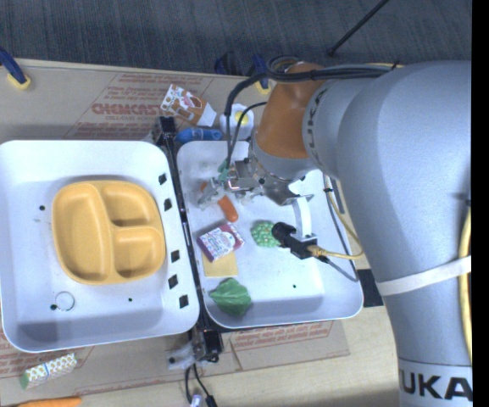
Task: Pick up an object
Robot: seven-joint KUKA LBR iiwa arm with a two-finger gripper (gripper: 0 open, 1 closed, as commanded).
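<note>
Beside pincer [237, 182], orange piece [228, 209]

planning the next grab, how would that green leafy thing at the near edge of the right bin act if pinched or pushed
The leaf looks crumpled and thin, so it is probably light and floppy, likely to fold when pinched. It lies flat against the bin rim, so a push would probably slide it, not roll it.

Left bin [7, 227]: holds yellow divided tray [108, 230].
Cardboard sheet [100, 100]: under both bins.
Blue clamp [11, 66]: at bench's far left corner.
Small printed packet [181, 102]: behind the bins.
</note>
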